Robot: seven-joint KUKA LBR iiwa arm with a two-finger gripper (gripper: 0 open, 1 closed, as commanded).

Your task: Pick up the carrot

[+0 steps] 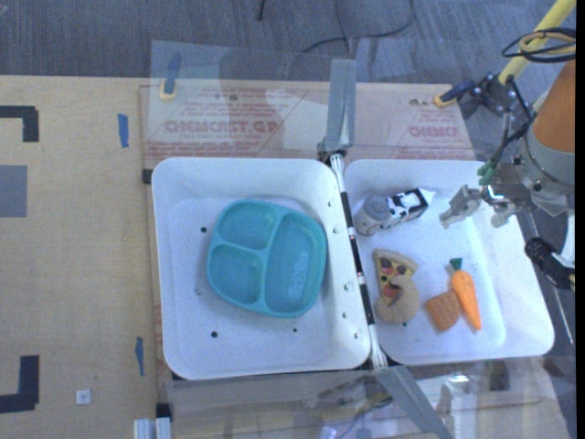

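Carrot (465, 296) fully visible in right bin (512, 337); arm (548, 144) cropped at edge; jaws' state unclear.

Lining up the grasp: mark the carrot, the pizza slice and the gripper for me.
carrot (466, 298), camera view, mid orange body.
pizza slice (395, 279), camera view, its topped face.
gripper (471, 204), camera view, between fingertips.

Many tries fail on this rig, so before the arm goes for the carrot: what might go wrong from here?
1. The carrot lies right beside an orange waffle-like piece; the claw may catch that instead.
2. The carrot sits near the right bin's outer wall, so a finger could strike it.
3. The pizza slice nearby might get nudged.
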